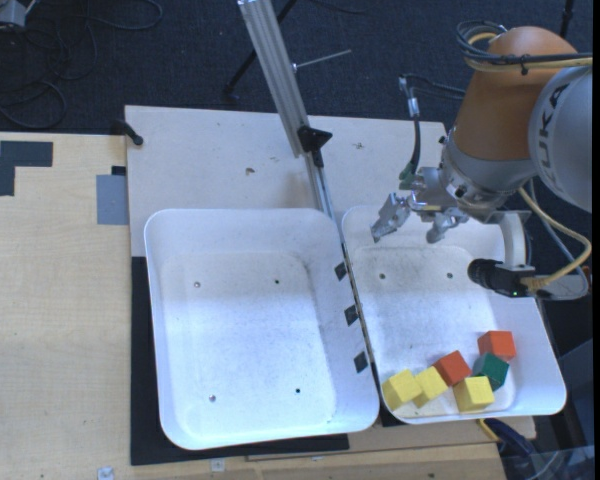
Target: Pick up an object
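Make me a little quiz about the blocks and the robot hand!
1. True or false: all the blocks lie in the right bin.
2. How many yellow blocks are there?
3. The gripper is: A) above the far end of the right bin, B) touching the blocks, C) over the left bin.

Key: 1 true; 2 three; 3 A.

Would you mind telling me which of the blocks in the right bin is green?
The green block is the only one: it sits just below the orange block, right of the red block, while the rest are yellow.
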Robot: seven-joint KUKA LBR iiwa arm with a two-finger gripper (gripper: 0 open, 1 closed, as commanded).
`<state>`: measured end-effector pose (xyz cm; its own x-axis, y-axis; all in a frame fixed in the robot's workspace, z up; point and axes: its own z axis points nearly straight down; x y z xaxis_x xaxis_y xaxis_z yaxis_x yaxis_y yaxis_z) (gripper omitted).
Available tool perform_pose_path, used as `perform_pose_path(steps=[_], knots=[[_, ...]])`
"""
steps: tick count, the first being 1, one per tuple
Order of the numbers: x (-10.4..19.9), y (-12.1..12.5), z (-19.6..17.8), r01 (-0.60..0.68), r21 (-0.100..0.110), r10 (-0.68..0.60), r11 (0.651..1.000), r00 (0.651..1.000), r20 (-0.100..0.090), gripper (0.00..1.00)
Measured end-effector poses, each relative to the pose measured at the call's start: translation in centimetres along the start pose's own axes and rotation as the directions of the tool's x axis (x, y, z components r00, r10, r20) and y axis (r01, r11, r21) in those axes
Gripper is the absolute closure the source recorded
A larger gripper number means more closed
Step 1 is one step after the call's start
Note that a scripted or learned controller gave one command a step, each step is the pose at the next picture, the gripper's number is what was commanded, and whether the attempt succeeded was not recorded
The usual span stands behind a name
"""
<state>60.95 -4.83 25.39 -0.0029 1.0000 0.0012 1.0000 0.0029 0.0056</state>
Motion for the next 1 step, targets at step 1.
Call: perform_pose_path(steps=[1], knots=[[4.98,-5.77,-3.0,0.002,0.007,-0.002,1.0,1.0,-0.002,0.0]])
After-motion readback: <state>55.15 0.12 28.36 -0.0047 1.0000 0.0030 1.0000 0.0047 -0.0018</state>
